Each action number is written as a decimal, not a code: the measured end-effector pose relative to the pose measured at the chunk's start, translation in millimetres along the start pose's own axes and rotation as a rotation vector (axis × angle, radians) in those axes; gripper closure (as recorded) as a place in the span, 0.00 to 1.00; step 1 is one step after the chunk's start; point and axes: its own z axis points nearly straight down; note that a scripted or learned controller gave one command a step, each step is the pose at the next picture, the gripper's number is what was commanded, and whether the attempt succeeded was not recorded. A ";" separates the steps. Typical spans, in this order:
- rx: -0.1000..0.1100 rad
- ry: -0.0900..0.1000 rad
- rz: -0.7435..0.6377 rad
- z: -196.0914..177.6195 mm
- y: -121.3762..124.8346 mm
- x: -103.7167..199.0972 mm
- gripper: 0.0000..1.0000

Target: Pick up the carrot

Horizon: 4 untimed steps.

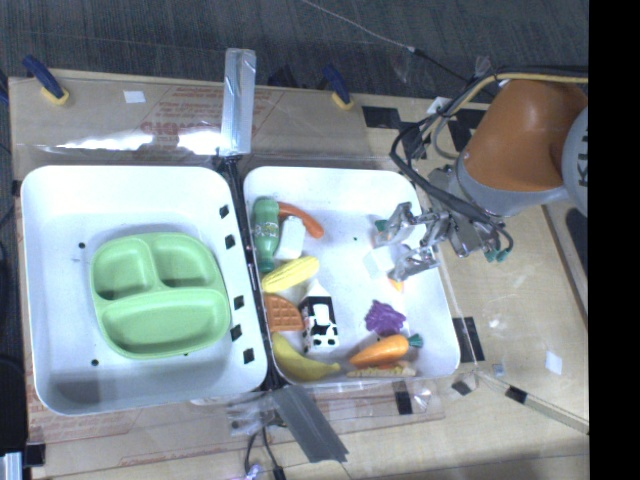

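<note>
The carrot (382,349) is lying in the right bin (345,180), near its front wall, with its green top pointing right and its orange body pointing left. It is sitting just below the purple grapes (384,318) and just right of the banana (303,365). The tool (402,246) is hanging over the right side of the same bin, toward the back, well apart from the carrot and touching none of the toys. Its two metal fingers (411,263) are standing spread, with nothing between them. The grey arm with its orange band (517,136) is reaching in from the right over the worktop (520,318).

Counting what is lying in the right bin: one carrot, one bunch of purple grapes, one banana, one corn cob (290,272), one waffle (283,314), one small black and white cow-patterned carton (320,324), one green bottle (265,223) and one orange chili-shaped piece (303,219) beside it. A white piece between the bottle and the corn is too unclear to name.

The left bin (60,188) is holding one green divided plate (158,293) with three compartments. Two bins are standing side by side, touching along their middle walls.
</note>
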 end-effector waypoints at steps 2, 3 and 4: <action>0.005 -0.011 0.051 89.8 -1.8 -1.9 0.00; -0.006 0.006 0.028 111.1 -4.3 -26.4 0.00; -0.004 0.002 0.024 99.9 -3.8 -28.2 1.00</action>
